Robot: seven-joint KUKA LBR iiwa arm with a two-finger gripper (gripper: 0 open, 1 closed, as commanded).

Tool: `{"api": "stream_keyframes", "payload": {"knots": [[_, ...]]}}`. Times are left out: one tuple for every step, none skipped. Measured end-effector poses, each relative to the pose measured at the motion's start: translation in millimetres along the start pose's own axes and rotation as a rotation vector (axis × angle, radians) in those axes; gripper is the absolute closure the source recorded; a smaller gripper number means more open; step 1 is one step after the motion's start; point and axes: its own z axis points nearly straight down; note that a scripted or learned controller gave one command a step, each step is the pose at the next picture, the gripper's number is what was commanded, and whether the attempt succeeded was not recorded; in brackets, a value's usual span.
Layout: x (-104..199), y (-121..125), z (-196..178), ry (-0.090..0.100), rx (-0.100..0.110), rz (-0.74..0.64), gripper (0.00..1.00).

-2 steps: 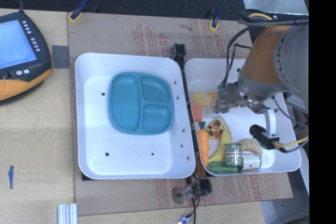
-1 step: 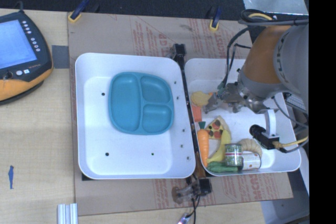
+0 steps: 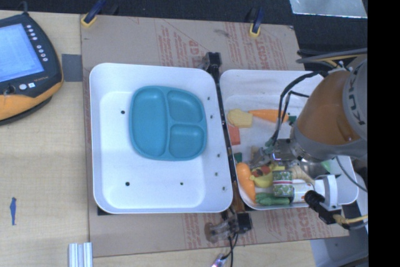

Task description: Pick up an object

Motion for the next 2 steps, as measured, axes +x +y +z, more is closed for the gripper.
{"api": "stream_keyframes", "payload": {"knots": [[-0.9, 0.6, -10.4, -0.001, 0.000, -0.005, 1.00], [34.9, -1.2, -131.3, 0.000, -0.004, 0.000, 1.00]]}}
